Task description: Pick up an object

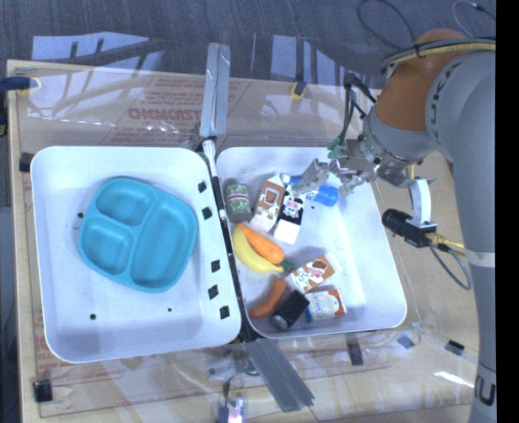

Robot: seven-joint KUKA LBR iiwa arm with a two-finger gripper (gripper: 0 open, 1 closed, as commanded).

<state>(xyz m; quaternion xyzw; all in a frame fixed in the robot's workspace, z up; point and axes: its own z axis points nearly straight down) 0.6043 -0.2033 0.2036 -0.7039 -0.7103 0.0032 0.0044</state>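
Over the right bin (pixel 378 276), near its far edge, hang the jaws (pixel 316 176) of 1 grey arm (pixel 435 86) reaching in from the right. Whether the jaws stand open or closed cannot be told at this slant, and nothing is seen held between them. Just beside them, toward the arm, lies a small blue object (pixel 326 196), which may be the thing aimed at, though its kind is too small to tell. Just below the jaws stand 2 small cartons (pixel 278 206), touching one another; further on that side a banana (pixel 251 252) and a carrot (pixel 265 244) lie across each other. Well beyond those, near the bin's front wall, sit a snack packet (pixel 312 274), a second carrot (pixel 268 298), a black cylinder (pixel 287 310) and another small packet (pixel 326 304), crowded together. A small can (pixel 237 199) stands by the wall between the 2 bins. The left bin (pixel 56 263), well apart from the jaws, holds 1 blue divided plate (pixel 137 233). Both bins rest side by side on the counter (pixel 109 95). The objects are heaped in 1 bin, presumably so that any of them may serve as the pick. Judged from this, no object is lifted yet; the crowding means neighbouring items could be nudged during a grasp.
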